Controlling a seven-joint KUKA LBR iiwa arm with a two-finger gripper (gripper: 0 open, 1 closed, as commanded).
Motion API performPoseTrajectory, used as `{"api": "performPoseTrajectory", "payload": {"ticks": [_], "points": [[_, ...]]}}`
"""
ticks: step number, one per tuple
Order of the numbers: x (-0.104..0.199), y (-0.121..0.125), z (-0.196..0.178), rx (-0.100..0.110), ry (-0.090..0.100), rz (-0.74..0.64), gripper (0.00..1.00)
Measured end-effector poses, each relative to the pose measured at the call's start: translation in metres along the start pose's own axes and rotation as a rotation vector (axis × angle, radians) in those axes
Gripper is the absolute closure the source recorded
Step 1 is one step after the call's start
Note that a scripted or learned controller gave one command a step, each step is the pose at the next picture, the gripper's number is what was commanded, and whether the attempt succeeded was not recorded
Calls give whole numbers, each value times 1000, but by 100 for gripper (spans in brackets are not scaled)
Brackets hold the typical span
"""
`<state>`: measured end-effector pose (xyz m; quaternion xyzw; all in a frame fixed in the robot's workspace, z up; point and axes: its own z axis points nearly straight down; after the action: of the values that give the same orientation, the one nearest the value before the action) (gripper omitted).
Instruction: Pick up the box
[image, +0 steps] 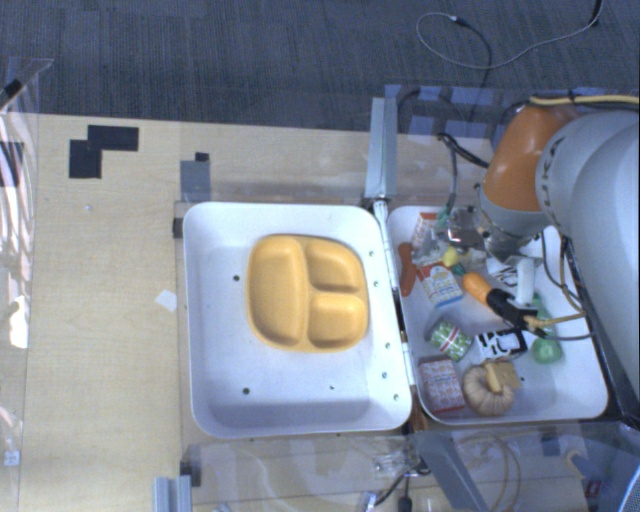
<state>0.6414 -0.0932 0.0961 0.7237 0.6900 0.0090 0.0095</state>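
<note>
Pink box (441, 384) beside bagel (490, 388), claw (455, 238) above clutter

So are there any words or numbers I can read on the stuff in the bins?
No text here can be read.
Small white box: coloured print on its face, too blurred to read.
Reddish packet: a printed pattern, too small to read.
Green can: a label, but no letters can be made out.
Black and white item: bold marks that may be letters, not legible.
Yellow tray: plain, no print.
</note>
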Motion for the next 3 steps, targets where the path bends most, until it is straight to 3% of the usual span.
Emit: {"api": "performPoseTrajectory", "payload": {"ticks": [3], "points": [[0,0,0,0,0,0,0]]}}
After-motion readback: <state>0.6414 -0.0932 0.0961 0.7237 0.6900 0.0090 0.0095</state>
